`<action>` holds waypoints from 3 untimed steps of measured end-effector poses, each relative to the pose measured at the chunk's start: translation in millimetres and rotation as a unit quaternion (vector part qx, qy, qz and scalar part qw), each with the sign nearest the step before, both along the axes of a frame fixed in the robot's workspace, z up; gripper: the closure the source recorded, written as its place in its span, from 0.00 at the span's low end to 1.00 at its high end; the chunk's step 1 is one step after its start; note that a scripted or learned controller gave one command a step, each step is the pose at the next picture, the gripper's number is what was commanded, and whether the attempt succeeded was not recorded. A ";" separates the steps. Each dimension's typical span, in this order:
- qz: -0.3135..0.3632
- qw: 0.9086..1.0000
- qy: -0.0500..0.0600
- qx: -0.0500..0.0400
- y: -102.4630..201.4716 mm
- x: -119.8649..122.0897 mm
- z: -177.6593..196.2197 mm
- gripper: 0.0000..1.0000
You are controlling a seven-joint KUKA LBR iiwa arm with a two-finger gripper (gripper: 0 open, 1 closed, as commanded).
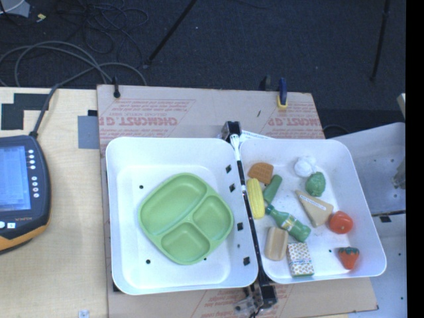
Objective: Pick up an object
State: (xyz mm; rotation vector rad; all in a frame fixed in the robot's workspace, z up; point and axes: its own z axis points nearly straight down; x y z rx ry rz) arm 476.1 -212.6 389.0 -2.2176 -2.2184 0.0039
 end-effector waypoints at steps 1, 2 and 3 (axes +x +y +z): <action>0.000 1.000 0.001 0.000 0.3 -0.2 -56.9 1.00; 0.000 1.000 -0.001 0.000 6.6 25.1 -78.5 1.00; 0.000 1.000 -0.006 -0.003 -2.2 -1.1 48.4 1.00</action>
